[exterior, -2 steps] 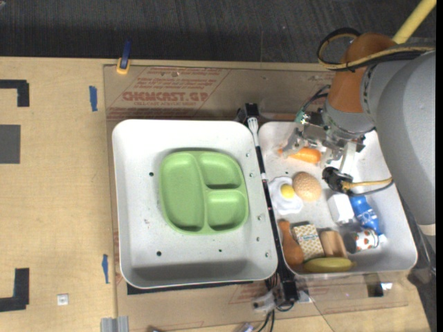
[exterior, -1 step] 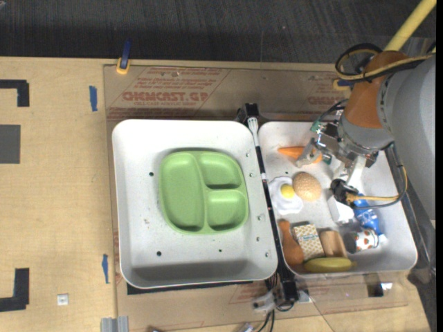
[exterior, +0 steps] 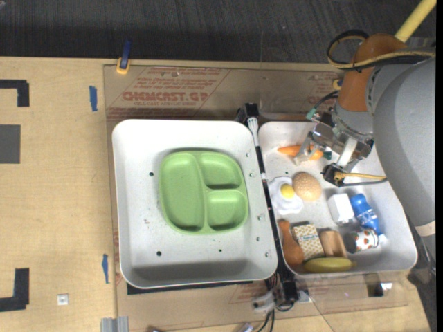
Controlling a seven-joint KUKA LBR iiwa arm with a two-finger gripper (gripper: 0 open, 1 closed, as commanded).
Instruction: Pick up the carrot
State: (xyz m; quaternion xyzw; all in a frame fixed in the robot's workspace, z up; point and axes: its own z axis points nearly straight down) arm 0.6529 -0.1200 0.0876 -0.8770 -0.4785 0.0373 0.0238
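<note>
Tool (exterior: 309,152) low over carrot (exterior: 289,150), right bin (exterior: 408,254).

Orange carrot (exterior: 291,149), pale green divided plate (exterior: 204,189), white bins (exterior: 131,185), white-and-yellow fried egg (exterior: 287,194), tan egg-shaped piece (exterior: 306,185), blue-and-white bottle (exterior: 364,214), yellow banana (exterior: 327,263), brown cardboard bench (exterior: 55,199) with red print, blue tape marks (exterior: 93,97)

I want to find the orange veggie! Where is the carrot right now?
The carrot lies in the right bin, near its far left corner, just above the fried egg. The gripper is right beside it.
</note>
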